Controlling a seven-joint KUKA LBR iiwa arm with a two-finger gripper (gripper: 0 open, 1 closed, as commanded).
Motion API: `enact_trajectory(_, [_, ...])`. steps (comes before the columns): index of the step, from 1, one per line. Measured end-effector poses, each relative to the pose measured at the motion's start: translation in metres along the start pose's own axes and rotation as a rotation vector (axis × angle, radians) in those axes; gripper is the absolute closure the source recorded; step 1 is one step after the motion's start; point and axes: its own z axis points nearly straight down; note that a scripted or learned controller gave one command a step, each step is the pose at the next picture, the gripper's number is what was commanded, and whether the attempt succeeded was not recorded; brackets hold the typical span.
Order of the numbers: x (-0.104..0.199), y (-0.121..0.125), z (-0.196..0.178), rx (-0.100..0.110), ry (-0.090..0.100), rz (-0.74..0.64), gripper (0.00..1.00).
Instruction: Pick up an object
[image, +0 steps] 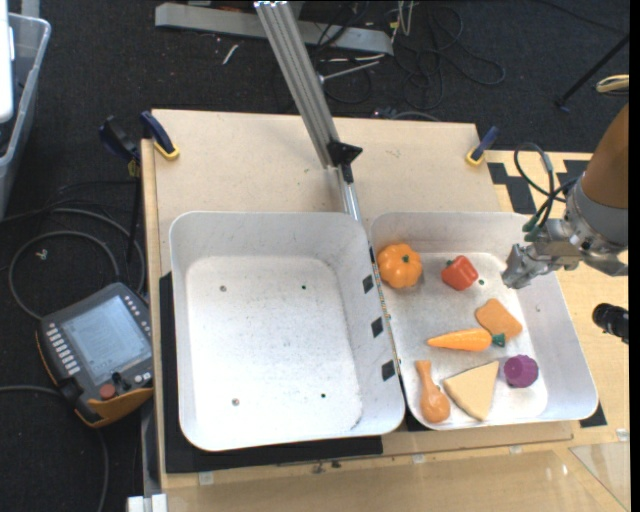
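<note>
While no object is gripped, toys lie loose in right bin (560, 405), within arm's reach: wedge (476, 388), purple ball (520, 371), squash (432, 394) nearest; carrot (462, 341), orange block (498, 318) mid; pumpkin (399, 266), pepper (459, 273) far. Gripper (522, 266) hovers at right rim beyond orange block; finger spread cannot be judged. Left bin (190, 240) serves as spare.

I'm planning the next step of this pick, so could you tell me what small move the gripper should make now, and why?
Probably lower the gripper a little and ease it left toward the red pepper. It sits over the right bin at its upper right edge, and the pepper looks like the closest toy, lying apart from the orange pumpkin.
</note>
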Motion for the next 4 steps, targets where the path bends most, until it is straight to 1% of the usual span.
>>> enact_trajectory(1, [0.0, 0.002, -0.053, 0.001, 0.0, -0.001, 1.0])
enact_trajectory(2, [0.049, 0.008, -0.055, 0.006, 0.004, -0.005, 1.0])
enact_trajectory(3, [0.097, 0.015, -0.037, 0.009, 0.004, -0.005, 1.0])
enact_trajectory(4, [0.141, 0.026, -0.036, 0.006, 0.003, -0.004, 1.0])
